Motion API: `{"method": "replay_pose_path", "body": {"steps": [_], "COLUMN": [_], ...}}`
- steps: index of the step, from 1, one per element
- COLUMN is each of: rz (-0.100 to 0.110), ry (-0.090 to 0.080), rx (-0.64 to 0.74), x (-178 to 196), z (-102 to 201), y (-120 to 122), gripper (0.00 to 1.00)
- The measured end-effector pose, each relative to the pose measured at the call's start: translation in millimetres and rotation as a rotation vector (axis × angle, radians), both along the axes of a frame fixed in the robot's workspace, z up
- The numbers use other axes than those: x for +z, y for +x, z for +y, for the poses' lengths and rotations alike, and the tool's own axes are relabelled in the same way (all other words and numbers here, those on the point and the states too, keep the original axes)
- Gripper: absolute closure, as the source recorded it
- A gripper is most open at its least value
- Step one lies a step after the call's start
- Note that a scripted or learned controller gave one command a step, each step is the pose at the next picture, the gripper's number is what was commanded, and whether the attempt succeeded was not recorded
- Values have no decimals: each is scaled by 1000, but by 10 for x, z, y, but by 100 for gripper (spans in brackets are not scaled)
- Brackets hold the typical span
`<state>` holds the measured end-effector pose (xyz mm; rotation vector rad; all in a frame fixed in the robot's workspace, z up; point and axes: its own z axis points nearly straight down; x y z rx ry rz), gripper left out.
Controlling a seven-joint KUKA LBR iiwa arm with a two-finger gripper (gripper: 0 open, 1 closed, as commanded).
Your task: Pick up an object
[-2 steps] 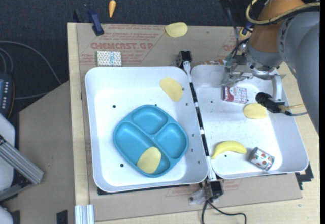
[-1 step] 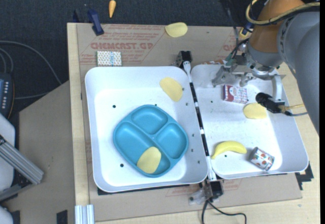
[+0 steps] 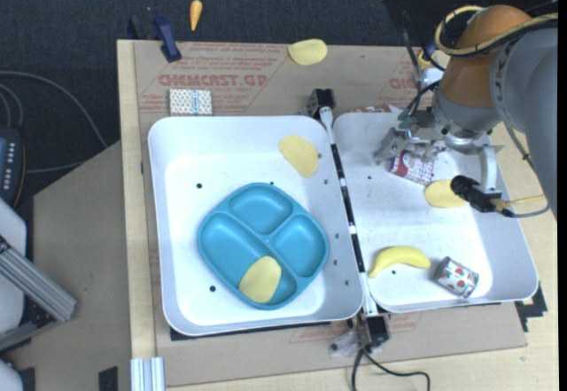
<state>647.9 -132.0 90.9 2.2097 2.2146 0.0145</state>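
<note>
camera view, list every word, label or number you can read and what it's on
"CHEMCAST GP": red print on the brown board under the bins, above the left bin; the last letters are faint, so that reading is unsure.
More red print at the board's top right: blurred, unreadable.
Small patterned packet on the board: too small to read.
Red-and-white can in the right bin: too small to read.

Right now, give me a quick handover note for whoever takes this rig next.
Gripper: low in the right bin, over a red-and-white packet; no grasp visible.
Right bin also holds a banana, a small can and a yellow piece.
Left bin: blue divided plate, yellow pieces.
Done: nothing lifted. Left: grasp and lift one object.
</note>
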Motion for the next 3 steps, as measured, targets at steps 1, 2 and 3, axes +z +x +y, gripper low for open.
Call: {"method": "replay_pose_path", "body": {"steps": [1, 2, 3], "rz": [-3, -3, -6], "ry": [-2, -2, -3], "rx": [-1, -1, -1], "x": [119, 115, 220], "z": [-10, -10, -8], "y": [11, 9, 16], "gripper": [100, 0, 100]}}
